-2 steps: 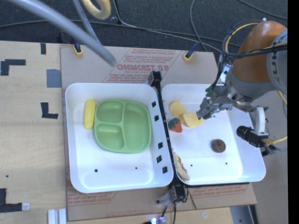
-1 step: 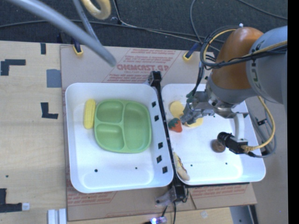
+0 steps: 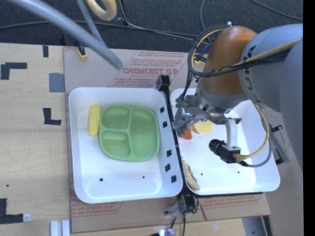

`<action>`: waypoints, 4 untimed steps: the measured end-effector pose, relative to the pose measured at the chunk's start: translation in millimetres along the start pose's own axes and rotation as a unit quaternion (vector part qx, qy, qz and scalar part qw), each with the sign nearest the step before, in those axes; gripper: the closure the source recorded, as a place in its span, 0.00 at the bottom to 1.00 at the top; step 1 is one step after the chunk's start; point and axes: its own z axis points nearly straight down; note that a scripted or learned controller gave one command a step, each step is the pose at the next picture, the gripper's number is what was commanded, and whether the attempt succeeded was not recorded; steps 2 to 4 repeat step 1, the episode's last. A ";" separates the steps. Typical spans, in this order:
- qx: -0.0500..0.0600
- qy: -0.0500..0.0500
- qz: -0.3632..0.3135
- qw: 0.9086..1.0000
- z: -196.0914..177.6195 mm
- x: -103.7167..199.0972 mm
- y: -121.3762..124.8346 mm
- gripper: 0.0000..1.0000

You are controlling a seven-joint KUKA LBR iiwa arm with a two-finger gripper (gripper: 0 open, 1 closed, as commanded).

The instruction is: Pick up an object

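White plastic forms both shallow bins. The left bin point(image 3: 81, 146) carries a green divided plate point(image 3: 129, 132) with a yellow corn cob point(image 3: 93, 120) just beside its left edge. The right bin point(image 3: 256, 173) carries a small red object point(image 3: 185, 133) and a pale yellow piece point(image 3: 203, 127) near its left wall, and a brownish item point(image 3: 191, 177) against the same wall, nearer the front.

The arm point(image 3: 246, 63) is lowered over the right bin, with the gripper point(image 3: 189, 116) directly above the red and yellow items. This placement suggests a pick attempt on one of them. The wrist housing hides the gripper's state, so it cannot be told, and no object is seen held.

The bins rest on a cardboard sheet point(image 3: 142, 68) laid on the wooden bench point(image 3: 29, 146), which bears dark tape marks. Dark flooring and loose cables lie beyond.
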 end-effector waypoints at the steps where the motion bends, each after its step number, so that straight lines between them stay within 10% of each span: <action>1: 0.000 0.000 0.000 1.000 -4.5 46.5 -8.5 1.00; 4: 0.000 0.000 0.000 1.000 -4.5 46.5 -8.5 1.00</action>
